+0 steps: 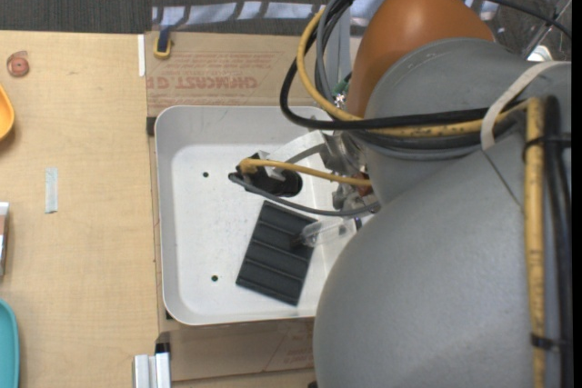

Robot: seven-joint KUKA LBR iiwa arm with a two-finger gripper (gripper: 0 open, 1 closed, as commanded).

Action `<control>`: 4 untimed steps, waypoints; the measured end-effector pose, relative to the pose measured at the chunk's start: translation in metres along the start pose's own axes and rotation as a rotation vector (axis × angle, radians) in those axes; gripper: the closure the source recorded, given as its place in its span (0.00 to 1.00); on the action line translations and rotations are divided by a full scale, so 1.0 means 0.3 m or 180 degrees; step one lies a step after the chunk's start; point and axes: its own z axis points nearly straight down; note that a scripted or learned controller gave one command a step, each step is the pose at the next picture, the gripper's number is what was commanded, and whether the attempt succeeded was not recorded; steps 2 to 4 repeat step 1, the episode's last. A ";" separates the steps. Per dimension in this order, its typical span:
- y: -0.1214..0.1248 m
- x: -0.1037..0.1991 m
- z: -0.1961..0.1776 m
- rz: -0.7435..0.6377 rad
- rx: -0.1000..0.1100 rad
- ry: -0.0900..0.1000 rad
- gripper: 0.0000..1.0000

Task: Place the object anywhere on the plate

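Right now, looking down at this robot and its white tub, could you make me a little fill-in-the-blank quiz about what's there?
1. The dark ribbed object lies inside the ____ bin.
2. The band above the arm's wrist is ____ in colour.
3. The bin rests on brown ____.
4. The bench to the left of the bin is made of light ____.

Missing words: white; orange; cardboard; wood

The arm [455,195] hides the white bin's [182,223] right side. An orange thing [5,115] and a teal one [7,345] get cut off at the left edge.
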 end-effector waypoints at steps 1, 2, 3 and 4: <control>0.010 0.261 -0.124 -0.0468 0.0000 0.0001 1.00; 0.010 0.261 -0.124 -0.0468 0.0000 0.0001 1.00; 0.010 0.261 -0.124 -0.0468 0.0000 0.0001 1.00; 0.010 0.261 -0.124 -0.0468 0.0000 0.0001 1.00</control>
